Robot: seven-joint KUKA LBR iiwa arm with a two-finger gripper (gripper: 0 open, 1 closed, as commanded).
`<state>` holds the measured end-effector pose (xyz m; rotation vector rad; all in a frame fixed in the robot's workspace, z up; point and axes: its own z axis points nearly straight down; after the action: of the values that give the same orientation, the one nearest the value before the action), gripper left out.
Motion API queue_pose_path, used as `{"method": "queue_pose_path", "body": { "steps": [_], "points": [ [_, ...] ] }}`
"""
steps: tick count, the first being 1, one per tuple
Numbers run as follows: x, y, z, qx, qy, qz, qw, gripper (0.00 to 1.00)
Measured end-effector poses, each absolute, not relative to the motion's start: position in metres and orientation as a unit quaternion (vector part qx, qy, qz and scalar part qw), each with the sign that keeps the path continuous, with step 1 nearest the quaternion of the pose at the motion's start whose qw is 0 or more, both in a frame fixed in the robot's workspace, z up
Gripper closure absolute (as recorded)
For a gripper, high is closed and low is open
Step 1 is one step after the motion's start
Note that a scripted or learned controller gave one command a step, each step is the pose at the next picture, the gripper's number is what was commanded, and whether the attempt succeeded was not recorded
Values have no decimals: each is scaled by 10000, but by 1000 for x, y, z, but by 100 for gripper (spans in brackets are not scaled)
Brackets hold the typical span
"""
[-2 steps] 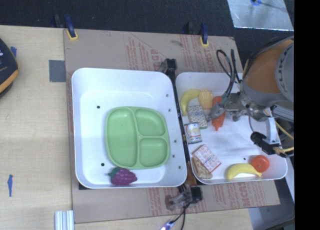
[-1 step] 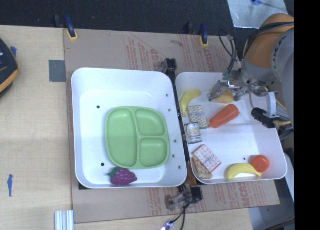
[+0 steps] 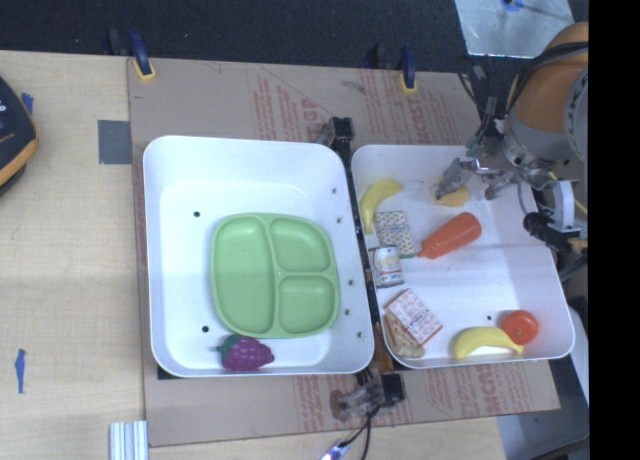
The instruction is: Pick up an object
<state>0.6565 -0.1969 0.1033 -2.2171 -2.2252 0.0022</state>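
Note:
My gripper [image 3: 473, 184] hangs over the back of the right bin [image 3: 535, 283], and its fingers look spread open with nothing between them. A small yellow-orange piece [image 3: 451, 195] lies just under the left fingertip [image 3: 453, 179]. An orange carrot [image 3: 452, 235] lies a little in front of the gripper. A yellow banana [image 3: 377, 199] rests by the bin's left wall. Nearby are a patterned packet [image 3: 395, 231], a small can [image 3: 387, 266] and a red-and-white box [image 3: 411, 319]. A second banana [image 3: 485, 344] and a red tomato [image 3: 520, 326] sit in the front right corner.
The left bin [image 3: 175, 188] holds a green divided plate [image 3: 272, 273] and purple grapes [image 3: 246, 353] at its front. The grey arm with its orange band [image 3: 550, 78] reaches in from the right. Clamps hold the cardboard under the bins.

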Motion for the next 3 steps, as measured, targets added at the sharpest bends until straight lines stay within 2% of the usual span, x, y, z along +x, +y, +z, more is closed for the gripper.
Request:
{"method": "queue_pose_path", "body": {
  "steps": [1,2,3],
  "points": [
    [657,-211,199,-7055,-7087,6,2,0],
    [601,-194,91,-7053,-7089,17,15,0],
    [657,-211,92,-7050,-7092,8,7,0]
  ]
}}
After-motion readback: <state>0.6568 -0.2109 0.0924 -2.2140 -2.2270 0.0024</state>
